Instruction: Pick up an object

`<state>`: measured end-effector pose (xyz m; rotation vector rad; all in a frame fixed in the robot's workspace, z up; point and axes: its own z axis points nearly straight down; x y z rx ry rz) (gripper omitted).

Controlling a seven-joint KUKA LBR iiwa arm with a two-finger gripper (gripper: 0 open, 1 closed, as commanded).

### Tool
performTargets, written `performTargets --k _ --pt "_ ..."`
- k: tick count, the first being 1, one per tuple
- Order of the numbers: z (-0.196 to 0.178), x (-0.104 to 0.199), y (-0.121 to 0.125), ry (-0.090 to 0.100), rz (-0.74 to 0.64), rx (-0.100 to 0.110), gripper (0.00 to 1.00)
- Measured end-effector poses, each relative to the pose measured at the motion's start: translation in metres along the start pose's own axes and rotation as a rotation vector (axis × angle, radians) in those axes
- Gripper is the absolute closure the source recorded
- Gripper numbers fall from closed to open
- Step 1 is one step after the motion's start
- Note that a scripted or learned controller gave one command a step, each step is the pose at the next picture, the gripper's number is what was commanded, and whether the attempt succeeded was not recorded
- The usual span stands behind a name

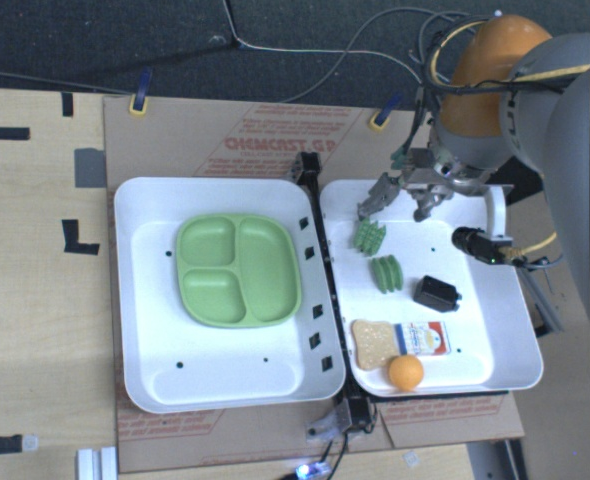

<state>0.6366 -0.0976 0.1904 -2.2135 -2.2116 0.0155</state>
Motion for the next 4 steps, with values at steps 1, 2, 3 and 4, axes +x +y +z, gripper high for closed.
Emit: performTargets --k 1,2,3,4 --pt "-0.009 0.0 0.003 -0.002 -0.003 -0.014 0.0" --pt "0.052 -0.005 0.009 -0.003 -0.002 -0.009 0.0" --pt "0.106 -0.004 0.009 -0.003 -0.003 -0.011 0.0" --pt "0.093 -0.003 0.01 -0.003 -0.004 -0.014 1.0"
